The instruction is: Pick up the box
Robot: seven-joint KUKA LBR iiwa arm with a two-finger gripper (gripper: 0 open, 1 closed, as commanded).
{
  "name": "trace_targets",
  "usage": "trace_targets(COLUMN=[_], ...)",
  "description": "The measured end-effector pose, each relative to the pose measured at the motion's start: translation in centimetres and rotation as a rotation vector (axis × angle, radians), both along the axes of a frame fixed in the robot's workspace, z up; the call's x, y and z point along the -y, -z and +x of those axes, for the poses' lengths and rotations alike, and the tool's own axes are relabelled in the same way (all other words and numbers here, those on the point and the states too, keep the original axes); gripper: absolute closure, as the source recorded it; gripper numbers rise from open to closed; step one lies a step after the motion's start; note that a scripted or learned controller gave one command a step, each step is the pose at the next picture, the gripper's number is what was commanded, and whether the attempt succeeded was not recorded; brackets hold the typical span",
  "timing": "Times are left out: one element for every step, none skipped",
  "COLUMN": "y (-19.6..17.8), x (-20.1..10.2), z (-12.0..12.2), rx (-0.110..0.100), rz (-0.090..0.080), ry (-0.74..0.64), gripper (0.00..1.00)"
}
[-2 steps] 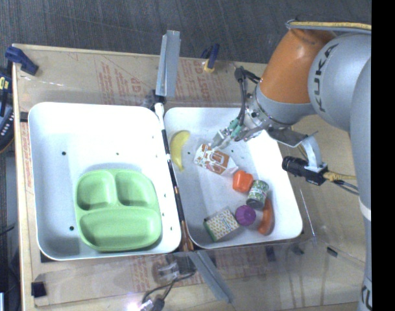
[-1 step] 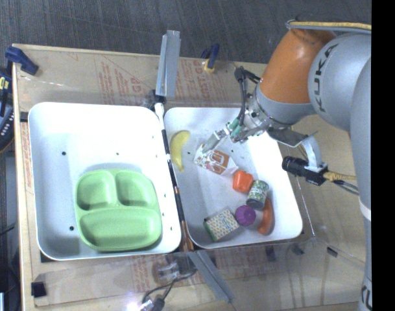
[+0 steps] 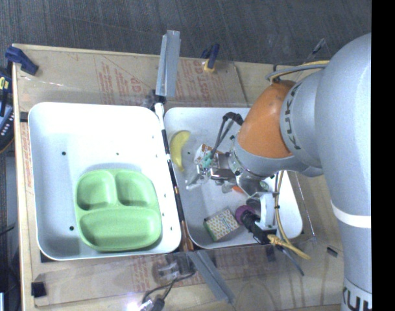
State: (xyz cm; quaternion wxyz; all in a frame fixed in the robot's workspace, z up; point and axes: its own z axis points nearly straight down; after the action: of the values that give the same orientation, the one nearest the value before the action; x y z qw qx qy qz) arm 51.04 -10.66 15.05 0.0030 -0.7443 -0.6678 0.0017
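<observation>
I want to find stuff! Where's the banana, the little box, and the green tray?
banana (image 3: 179, 148), camera view, middle of its yellow curve.
box (image 3: 221, 224), camera view, middle of its patterned top.
green tray (image 3: 118, 210), camera view, the ridge between its compartments.

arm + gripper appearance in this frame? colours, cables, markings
The arm is bulky, rounded and light grey, with a glossy orange band above the wrist bearing dark KUKA lettering. The gripper is a small metallic assembly. Black cables loop beside it; yellow cables trail near the wrist.

arm (image 3: 343, 141): bulky grey casing | orange band above wrist | black and yellow cables | white stripe
</observation>
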Motion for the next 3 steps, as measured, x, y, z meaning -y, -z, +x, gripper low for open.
trace_targets(y=[-6.4,-0.5,-1.4], x=[8.0,3.9,9.1], z=[3.7,-3.5,-0.9], rx=[0.005,0.001,0.005], rz=[-0.001,0.0,-0.001], ry=[-0.089,-0.093,-0.074], gripper=[0.0,0.0,0.0])
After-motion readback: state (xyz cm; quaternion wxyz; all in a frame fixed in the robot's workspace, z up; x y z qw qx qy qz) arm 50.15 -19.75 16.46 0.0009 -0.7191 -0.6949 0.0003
